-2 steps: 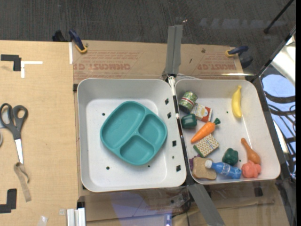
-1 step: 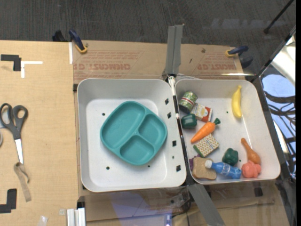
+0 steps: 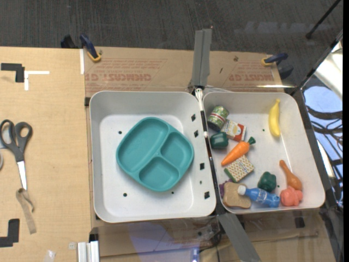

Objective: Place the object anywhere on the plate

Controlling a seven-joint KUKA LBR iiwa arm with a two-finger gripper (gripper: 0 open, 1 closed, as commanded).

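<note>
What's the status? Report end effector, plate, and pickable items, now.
Teal three-compartment plastic plate bare, sitting in left white bin. Toy food, including yellow plastic banana and orange plastic carrot, waiting in right white bin. Nothing blocking plate.

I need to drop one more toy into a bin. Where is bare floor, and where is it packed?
Bare floor rings the teal plate in the left bin, widest along its far wall. In the right bin, a patch lies between the banana and carrot. Its near edge is crowded.
</note>
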